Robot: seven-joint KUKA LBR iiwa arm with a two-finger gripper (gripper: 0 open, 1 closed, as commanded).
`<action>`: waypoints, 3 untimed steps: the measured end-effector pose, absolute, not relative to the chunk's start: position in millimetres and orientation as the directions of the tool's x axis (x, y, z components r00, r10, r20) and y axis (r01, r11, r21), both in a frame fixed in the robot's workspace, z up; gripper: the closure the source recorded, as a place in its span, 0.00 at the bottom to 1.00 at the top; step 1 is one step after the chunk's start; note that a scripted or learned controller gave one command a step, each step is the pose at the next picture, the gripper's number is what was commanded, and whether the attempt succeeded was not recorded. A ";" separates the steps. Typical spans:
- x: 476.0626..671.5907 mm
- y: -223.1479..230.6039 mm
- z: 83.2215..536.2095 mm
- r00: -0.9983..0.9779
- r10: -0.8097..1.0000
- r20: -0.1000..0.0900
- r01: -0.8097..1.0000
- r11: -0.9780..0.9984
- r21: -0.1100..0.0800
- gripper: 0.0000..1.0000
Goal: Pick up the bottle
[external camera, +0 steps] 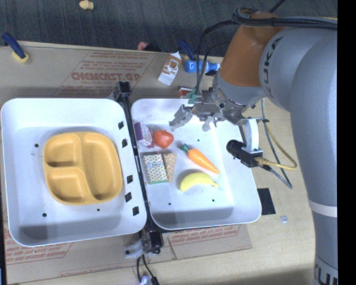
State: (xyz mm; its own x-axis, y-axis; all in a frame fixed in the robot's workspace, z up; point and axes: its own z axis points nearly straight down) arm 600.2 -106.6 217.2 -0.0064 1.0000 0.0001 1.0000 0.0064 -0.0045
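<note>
Above the right bin, near frame centre, we see the pincer open and empty, while the bottle lies unlifted at its upper left corner, beside the tomato.

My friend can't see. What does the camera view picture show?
A grey robot arm's tool hangs over the right white bin, which holds a carrot, banana, tomato and small packets. The left bin holds a yellow divided tray.

Small purple-labelled bottle, lying on its side, at right bin's left wall, beside the tomato
</note>
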 end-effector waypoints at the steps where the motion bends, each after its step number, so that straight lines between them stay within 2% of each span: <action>1: 600.5 -106.2 227.4 -0.011 1.000 0.000 1.000 0.011 -0.007 1.00; 2: 527.9 -77.9 190.9 0.050 0.999 0.000 0.999 -0.050 -0.006 1.00; 3: 476.7 -36.1 191.1 0.038 0.999 0.001 0.999 -0.038 -0.006 1.00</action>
State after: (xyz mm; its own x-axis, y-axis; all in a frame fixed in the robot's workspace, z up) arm 476.7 -36.1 191.1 0.0383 0.9993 0.0007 0.9993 -0.0382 -0.0059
